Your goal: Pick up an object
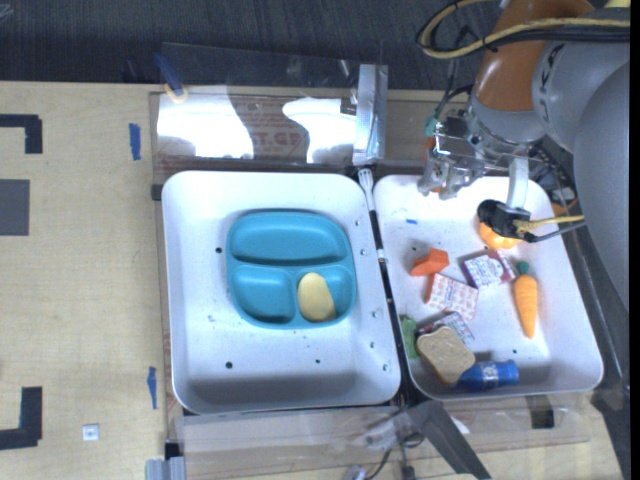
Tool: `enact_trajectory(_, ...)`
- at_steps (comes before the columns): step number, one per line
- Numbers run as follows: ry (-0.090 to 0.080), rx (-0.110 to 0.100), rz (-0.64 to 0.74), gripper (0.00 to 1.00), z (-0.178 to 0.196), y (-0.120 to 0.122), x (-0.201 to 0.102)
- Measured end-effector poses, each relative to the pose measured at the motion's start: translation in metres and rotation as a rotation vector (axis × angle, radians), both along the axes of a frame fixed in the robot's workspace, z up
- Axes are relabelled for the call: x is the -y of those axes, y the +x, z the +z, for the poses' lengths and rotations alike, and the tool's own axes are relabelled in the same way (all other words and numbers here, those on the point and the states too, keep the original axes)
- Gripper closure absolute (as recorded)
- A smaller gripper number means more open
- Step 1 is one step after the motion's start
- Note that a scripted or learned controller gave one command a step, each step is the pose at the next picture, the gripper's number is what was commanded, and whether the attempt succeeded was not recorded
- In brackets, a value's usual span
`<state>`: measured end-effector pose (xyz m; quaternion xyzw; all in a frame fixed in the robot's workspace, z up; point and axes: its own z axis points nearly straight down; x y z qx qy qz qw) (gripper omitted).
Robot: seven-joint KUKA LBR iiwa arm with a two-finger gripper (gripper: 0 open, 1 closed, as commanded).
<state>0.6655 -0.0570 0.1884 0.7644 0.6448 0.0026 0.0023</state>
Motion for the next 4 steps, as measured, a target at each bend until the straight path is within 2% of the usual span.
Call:
enact_trajectory(1,0.0,-0.009,0.268,1.0,-0.003,-0.041,-0.01)
enact_trajectory(2,-0.001,-0.004,-0.079,1.0,0.018,-0.009,0.016)
enact_trajectory(3,0.001,-0.01,0.119,1.0,-0.004,-0.054,0.023)
enact_trajectory(4,0.0,-0.005,-0.143,1.0,-0.004,0.001,0.029)
